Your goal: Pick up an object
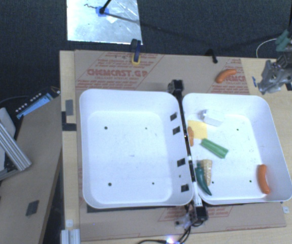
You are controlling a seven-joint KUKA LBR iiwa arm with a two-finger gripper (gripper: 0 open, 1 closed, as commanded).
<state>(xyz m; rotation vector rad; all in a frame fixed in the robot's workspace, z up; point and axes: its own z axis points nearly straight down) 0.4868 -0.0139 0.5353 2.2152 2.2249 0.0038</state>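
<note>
Currently: approach stage, nothing grasped, by my reading.

Gripper: parked at the upper right, beyond the far corner of the right bin, well apart from its contents. Whether the claw is open or closed cannot be told; the end of the arm is too small and cluttered.

Candidate items, right bin: green block near the middle; yellow piece and small white piece toward the divider; dark green pepper-like item with a tan cone just beside it, low on the left wall; orange sausage by the right wall.

Outside the bins: second orange sausage on the cardboard.

Next move, as judged: travel in over the right bin, choose one item, descend onto it.
</note>
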